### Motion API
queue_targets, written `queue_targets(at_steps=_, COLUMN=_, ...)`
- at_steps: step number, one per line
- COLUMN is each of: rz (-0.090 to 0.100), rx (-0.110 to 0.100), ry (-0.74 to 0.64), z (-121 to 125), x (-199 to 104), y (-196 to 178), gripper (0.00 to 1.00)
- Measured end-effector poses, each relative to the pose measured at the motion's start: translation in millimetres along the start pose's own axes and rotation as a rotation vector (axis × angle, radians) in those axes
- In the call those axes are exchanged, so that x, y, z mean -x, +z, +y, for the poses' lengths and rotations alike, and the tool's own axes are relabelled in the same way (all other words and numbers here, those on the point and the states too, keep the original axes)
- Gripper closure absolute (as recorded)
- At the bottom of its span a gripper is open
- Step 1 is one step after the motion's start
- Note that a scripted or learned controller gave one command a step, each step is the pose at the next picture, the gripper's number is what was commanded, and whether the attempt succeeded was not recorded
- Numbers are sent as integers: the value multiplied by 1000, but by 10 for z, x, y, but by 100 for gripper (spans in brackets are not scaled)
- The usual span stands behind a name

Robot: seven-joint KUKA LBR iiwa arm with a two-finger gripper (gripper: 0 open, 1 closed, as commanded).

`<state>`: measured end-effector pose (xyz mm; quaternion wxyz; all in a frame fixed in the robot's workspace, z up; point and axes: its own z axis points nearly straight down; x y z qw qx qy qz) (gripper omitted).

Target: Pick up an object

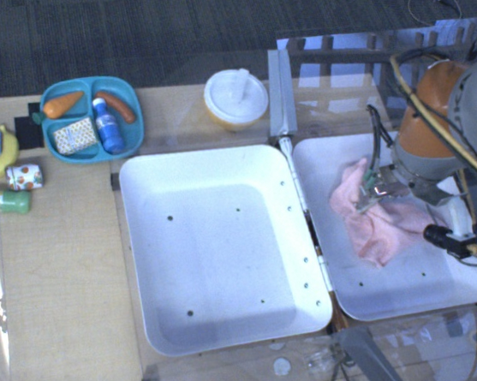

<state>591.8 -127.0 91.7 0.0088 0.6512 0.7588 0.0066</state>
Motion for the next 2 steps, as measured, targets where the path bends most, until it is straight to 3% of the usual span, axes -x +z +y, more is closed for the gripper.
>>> queue_targets(at_steps=1, rz=8, rx=-20, ry=-271, z=600, x=-468, y=-892, gripper=100)
queue_targets(at_steps=2, rz=5, rx=-22, ry=-128, z=880, x=-458, y=-905, gripper=100)
